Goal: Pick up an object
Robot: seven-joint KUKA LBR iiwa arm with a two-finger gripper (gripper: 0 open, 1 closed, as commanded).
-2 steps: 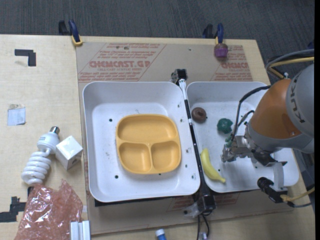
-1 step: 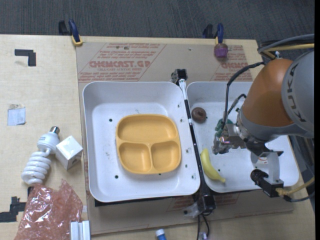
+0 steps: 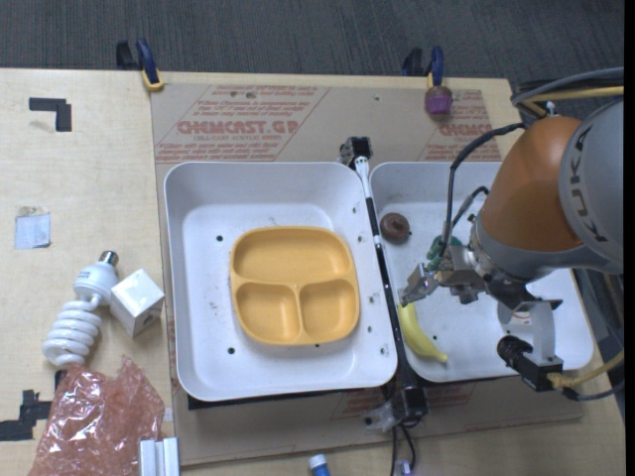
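The gripper point(image 3: 417, 288) hangs just above the banana point(image 3: 421, 335), fingers slightly spread; it looks light, curved, best pinched mid-body.

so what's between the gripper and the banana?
Nothing: in the camera view the gripper hangs just above the banana, with bare white bin floor around it.

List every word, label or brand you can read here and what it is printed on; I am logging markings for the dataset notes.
"CHEMCAST GP": large red print on the brown protective sheet under the bins, repeated at its right end near the purple object; the smaller red lines beneath are too blurred to read.
"KU": black letters, cut off, on the grey arm.
Nothing else bears readable text.
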